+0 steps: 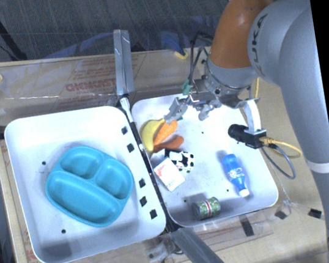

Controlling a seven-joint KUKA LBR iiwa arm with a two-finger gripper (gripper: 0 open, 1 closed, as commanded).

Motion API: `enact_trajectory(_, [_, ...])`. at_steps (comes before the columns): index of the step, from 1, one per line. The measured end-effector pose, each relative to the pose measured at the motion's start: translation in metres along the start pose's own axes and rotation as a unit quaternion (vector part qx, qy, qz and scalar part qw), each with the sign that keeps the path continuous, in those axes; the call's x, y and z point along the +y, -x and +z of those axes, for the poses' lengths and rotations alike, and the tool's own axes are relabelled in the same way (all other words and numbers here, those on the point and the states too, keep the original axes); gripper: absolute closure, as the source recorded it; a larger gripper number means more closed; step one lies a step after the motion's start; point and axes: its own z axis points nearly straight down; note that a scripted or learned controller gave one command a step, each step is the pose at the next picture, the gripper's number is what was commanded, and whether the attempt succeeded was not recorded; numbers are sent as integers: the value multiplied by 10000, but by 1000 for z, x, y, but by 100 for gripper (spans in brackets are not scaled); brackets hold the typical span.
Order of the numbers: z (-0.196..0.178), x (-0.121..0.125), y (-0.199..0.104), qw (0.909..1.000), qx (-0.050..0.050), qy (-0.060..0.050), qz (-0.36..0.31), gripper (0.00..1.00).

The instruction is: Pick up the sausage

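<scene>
arm [275, 48]: reaching in from right | gripper [186, 107]: low, fingers apart

Two bins [64, 122], one blue tray [89, 186], one bottle [235, 174], one can [207, 207].

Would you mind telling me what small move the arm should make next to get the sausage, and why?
Probably a short descent onto the sausage. The gripper sits just above the pile by the yellow banana, beside the orange piece, with the sausage slightly below it and nothing visibly between its fingers.
</scene>
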Motion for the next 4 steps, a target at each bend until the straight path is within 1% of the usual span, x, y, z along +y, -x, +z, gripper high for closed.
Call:
enact_trajectory(1, [83, 25, 15, 9955, 1, 2, -948, 0])
enact_trajectory(2, [124, 46, 37, 9921, -6, 14, -1258, 0])
enact_trajectory(3, [122, 50, 38, 9755, -19, 33, -2199, 0])
enact_trajectory(4, [122, 51, 52, 9558, -30, 46, -2940, 0])
